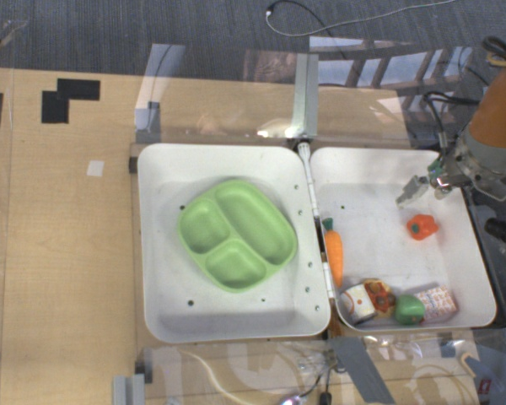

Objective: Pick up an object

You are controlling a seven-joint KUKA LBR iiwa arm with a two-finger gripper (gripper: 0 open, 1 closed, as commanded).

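So we're looking down on the bench (59, 226) with the two white bins side by side. The left bin (164, 310) has a green divided plate (238, 234) sitting roughly in the middle, three compartments, turned a bit at an angle.

The right bin (363, 226) is where all the pickable stuff is. We've got a carrot (334, 256) lying lengthwise right against the left wall of that bin, green stem end pointing to the far side. A small red tomato-looking thing (422, 227) sits by itself toward the right side of the bin, well apart from everything else. Then along the near edge there's a little cluster: a small can or jar (359, 303), something red and yellow (380, 295) just beside it, a green round item (409, 310), and a pinkish patterned packet (438, 302), all bunched together and mostly touching.

The arm (497, 116) comes in from the right, orange band visible up top. The gripper (423, 186) hangs over the far right part of the right bin, near the red tomato thing but not on it. As far as we can see nothing sits between the fingers, but whether they're spread or closed we honestly can't tell from this angle, it's too small and blurry.
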